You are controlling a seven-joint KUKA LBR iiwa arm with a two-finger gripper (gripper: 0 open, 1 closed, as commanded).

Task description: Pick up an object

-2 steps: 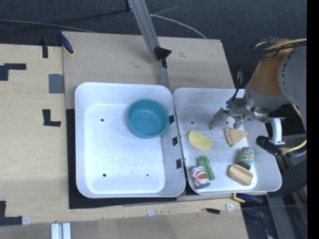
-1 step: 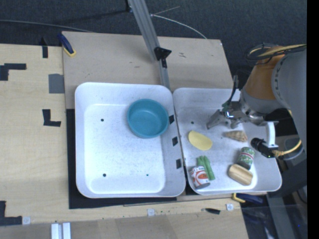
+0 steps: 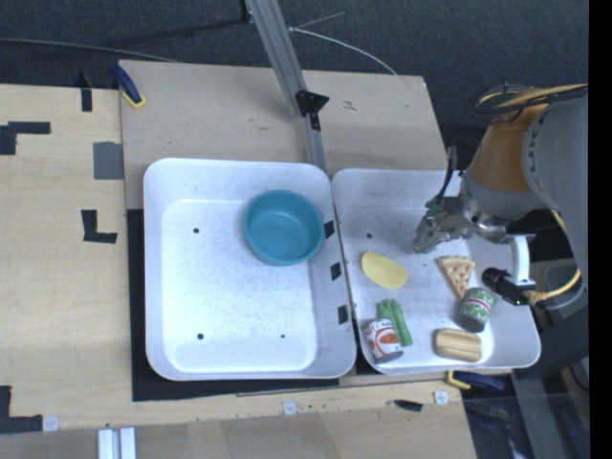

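My gripper (image 3: 430,236) hangs low over the right bin (image 3: 382,194), toward its right middle, with nothing visible between its fingers. Just right and below it lies a pizza slice (image 3: 457,275). A yellow oval piece (image 3: 383,270) sits to its lower left. Along the bin's front are a green vegetable (image 3: 394,321), a red and white can (image 3: 382,339), a green can (image 3: 474,309) and a hot dog bun (image 3: 457,344). A blue bowl (image 3: 283,227) rests in the left bin (image 3: 182,256) at its upper right.
A slanted metal pole (image 3: 282,55) runs down to the divide between the bins. The arm's grey body and orange band (image 3: 502,161) overhang the right bin's right edge. A black and white fixture (image 3: 512,275) sits by that edge.
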